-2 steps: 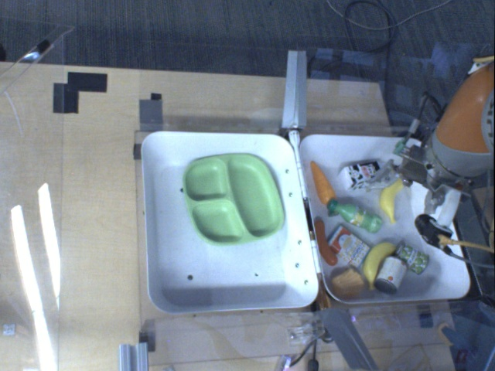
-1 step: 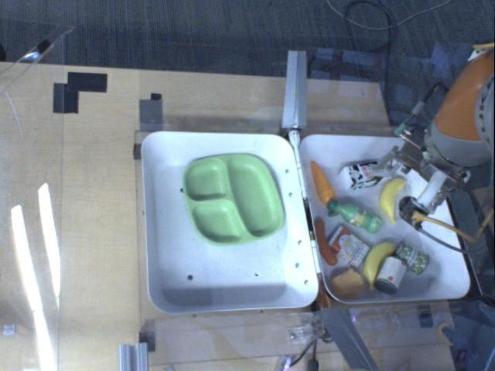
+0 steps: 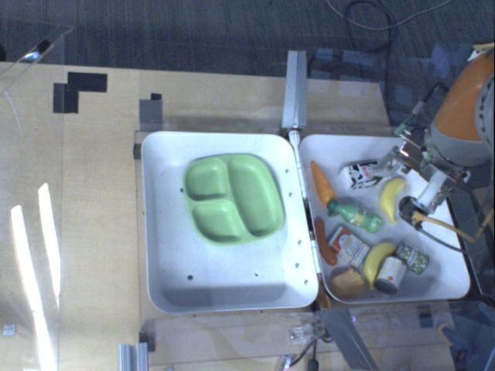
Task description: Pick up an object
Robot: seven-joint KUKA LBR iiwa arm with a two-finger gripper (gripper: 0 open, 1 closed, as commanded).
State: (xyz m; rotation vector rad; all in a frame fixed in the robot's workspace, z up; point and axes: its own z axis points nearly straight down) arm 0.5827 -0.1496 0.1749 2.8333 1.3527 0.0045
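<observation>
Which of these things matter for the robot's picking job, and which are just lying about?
For the job: gripper; right bin with things it could pick: carrot, green bottle, upper banana, lower banana, red can.
Lying about: green divided plate in left bin; cable on floor.

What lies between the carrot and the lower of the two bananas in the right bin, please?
The camera view shows a green bottle lying on its side between the carrot and that banana.
</observation>
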